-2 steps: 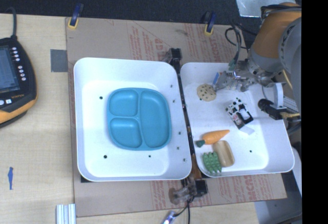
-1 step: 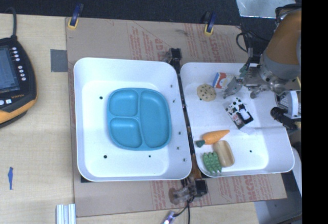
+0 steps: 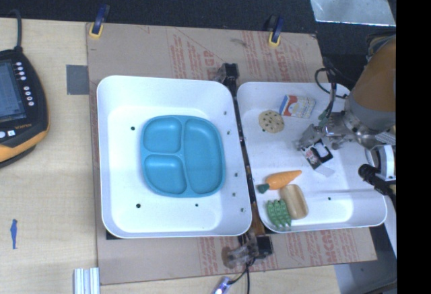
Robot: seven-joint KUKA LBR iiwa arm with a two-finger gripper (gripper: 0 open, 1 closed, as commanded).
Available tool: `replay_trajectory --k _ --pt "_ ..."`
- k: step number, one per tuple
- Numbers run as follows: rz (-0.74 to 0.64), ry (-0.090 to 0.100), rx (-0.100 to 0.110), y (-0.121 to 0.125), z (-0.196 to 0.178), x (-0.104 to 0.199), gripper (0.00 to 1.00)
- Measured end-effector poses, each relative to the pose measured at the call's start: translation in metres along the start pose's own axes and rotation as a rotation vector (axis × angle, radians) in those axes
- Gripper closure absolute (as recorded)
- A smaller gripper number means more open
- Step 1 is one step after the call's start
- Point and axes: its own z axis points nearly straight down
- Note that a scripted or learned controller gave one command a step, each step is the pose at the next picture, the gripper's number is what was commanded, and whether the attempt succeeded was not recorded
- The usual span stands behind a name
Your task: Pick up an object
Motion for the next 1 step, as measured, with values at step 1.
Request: replay_trajectory --k 1 --pt "-0.002 0.000 -0.002 0.0350 0.0060 0.0275 0.00"
